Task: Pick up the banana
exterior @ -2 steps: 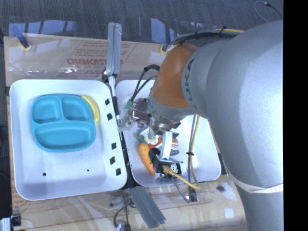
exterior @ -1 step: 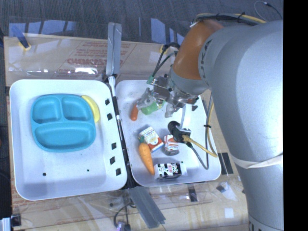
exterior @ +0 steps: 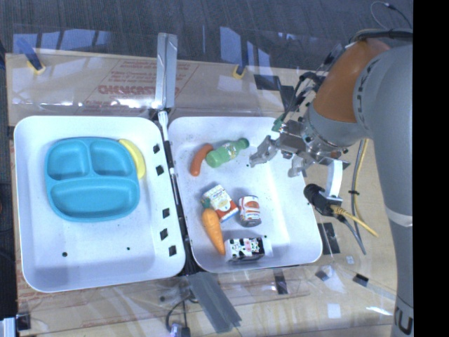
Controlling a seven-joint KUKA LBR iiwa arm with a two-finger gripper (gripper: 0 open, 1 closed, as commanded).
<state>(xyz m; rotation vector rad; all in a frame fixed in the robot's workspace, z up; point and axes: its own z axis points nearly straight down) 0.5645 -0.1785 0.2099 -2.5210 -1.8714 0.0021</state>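
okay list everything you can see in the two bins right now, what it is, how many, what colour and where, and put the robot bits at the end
divided plate: 1, blue, left bin
banana: 1, yellow, left bin, against the plate's right edge
bottle: 1, green, right bin, top
sausage: 1, orange-red, left of the bottle
carrot: 1, orange, right bin, lower middle
small carton: 1, green and white, above the carrot
can: 1, red and white, right bin centre
cow-print carton: 1, black and white, right bin's near edge
bins: 2, white, side by side
gripper: 1, grey, over the right bin's right side
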